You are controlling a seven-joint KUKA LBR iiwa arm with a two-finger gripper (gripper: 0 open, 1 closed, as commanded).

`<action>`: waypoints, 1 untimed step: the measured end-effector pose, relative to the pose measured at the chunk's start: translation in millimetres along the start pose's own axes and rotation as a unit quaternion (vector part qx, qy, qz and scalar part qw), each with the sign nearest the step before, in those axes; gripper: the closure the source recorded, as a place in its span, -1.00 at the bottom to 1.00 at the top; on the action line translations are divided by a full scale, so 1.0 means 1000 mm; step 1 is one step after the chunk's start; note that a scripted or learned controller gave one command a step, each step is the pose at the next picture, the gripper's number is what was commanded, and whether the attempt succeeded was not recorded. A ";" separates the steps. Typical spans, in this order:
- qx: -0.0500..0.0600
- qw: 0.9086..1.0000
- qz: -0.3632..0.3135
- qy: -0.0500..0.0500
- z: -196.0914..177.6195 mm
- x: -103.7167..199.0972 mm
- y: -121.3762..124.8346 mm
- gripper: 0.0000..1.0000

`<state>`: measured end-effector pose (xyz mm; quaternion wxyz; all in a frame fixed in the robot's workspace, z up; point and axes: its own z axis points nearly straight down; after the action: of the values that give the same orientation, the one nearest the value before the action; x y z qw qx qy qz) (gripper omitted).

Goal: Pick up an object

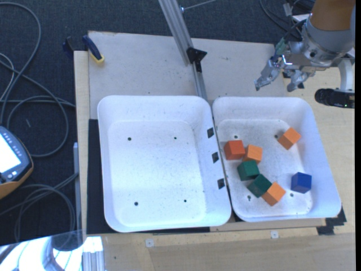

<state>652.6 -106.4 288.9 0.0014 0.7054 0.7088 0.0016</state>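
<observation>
Several small blocks lie in the right bin (316, 130): a red-orange block (234, 149), an orange block (254, 153) beside it, two green blocks (248, 170) (260, 184), an orange block (274, 193) near the front, a blue block (301, 182) at the right, and a lone orange block (290, 138) toward the back. My gripper (280, 84) hangs above the bench behind the right bin's far rim, open, with nothing between its fingers.
The left bin (113, 117) sits beside the right one. A slanted metal rail (180, 30) crosses the bench behind the bins. A blue-and-yellow tool (93, 48) lies at the bench's back left corner. Cables run on the floor at left.
</observation>
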 end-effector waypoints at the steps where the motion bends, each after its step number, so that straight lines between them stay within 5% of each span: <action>1: 0.000 1.000 0.003 0.000 -0.062 -0.001 -0.091 -1.00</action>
<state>561.1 -107.6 350.6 0.0009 0.7077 0.7065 0.0014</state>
